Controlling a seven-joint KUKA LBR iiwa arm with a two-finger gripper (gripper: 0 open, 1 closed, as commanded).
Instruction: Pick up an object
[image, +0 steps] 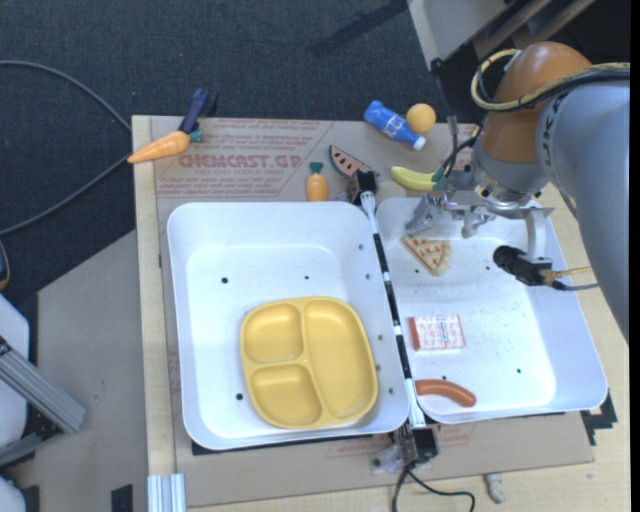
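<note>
Grey arm's two-finger gripper (441, 218) low at upper right of frame, over the flat tan waffle-like wedge (428, 253) in the right white bin (560, 350), jaw state impossible to tell

Even, bright overhead light; both white bins (200, 250) read near-overexposed with faint glare on their rims. Soft, short shadows fall beside the yellow divided plate (308, 360). Focus is moderate throughout; the dark floor beyond the bins stays dim, with slight softness toward the corners.
</note>
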